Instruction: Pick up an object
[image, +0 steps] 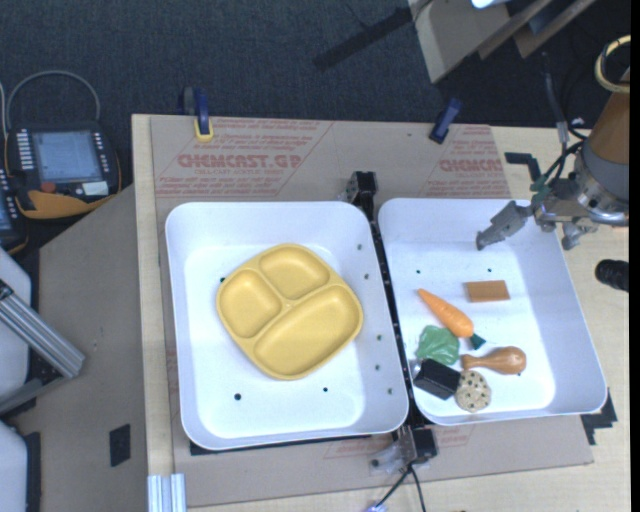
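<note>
Still at the approach step, by my reading: on the desk (150, 250), the right bin (560, 330) holds a carrot (446, 313) near its middle, while the claw (497, 230) hangs above its far edge, grip state unclear; next, descend over one item.

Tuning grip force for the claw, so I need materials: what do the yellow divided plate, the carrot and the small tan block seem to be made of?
Yellow divided plate: likely moulded plastic, smooth with a soft sheen and rounded compartment walls. Carrot: probably a plastic toy, uniformly orange and slightly glossy. Small tan block: matte and flat-sided; could be wood, foam or plastic, too small to tell.
</note>
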